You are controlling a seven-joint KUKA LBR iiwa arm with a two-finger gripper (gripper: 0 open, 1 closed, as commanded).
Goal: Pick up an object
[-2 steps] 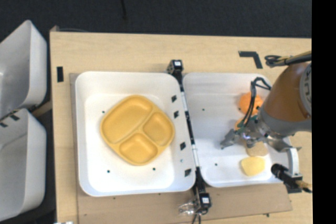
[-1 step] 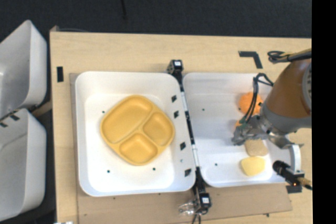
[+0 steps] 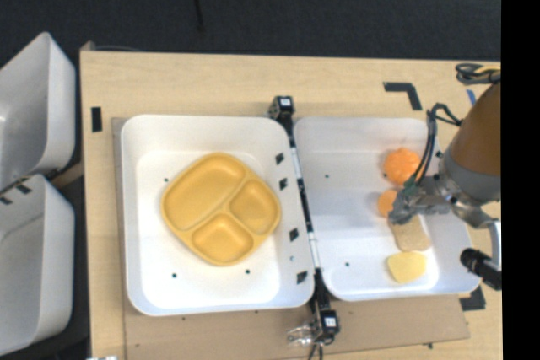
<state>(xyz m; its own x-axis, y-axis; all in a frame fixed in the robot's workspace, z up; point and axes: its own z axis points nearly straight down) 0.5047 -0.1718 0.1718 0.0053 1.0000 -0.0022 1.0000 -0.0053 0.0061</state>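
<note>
Orange ball [image 3: 402, 163] sits in the right bin [image 3: 354, 181], upper right part, just above my hand [image 3: 407, 211]. Smaller orange piece [image 3: 387, 202] lies right beside my hand on its left, touching or nearly so; can't tell which. Tan flat piece [image 3: 413, 237] is directly below my hand, and a pale yellow chunk [image 3: 407, 266] lies below that, near the bin's lower edge. My arm [image 3: 477, 156] comes in from the right w/ the orange band over the bin's right side. Hand is down low among these things, but whether it's apart, together or clamped on sth I can't tell from this angle. Left bin [image 3: 143, 265] holds a yellow divided plate [image 3: 221, 208], three compartments, lying flat near the middle. Both bins sit side by side on the wooden tabletop [image 3: 101, 181].
</note>
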